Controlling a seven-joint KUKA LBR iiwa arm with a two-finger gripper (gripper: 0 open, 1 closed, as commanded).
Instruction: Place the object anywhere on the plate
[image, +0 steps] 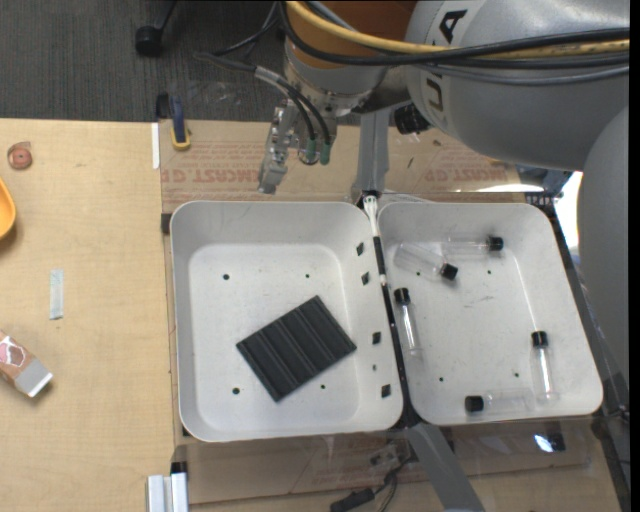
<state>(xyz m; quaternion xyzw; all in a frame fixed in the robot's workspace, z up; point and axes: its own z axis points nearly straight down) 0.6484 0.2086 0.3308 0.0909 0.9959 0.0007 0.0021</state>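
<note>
Clear tube (405, 322) lying flat along the left wall of the right bin (575, 300). Dark plate (297, 347) in the left bin (200, 300). Gripper (271, 180) above its far edge; open or closed, impossible to tell. Probably light, stiff, slippery, breakable: best taken gently across the middle.

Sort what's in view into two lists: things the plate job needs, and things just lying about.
Job:
- dark ribbed plate in the left bin
- clear black-capped tubes in the right bin
- end effector behind the bins

Lying about:
- wrapped packet
- small grey strip
- orange dish edge
</note>
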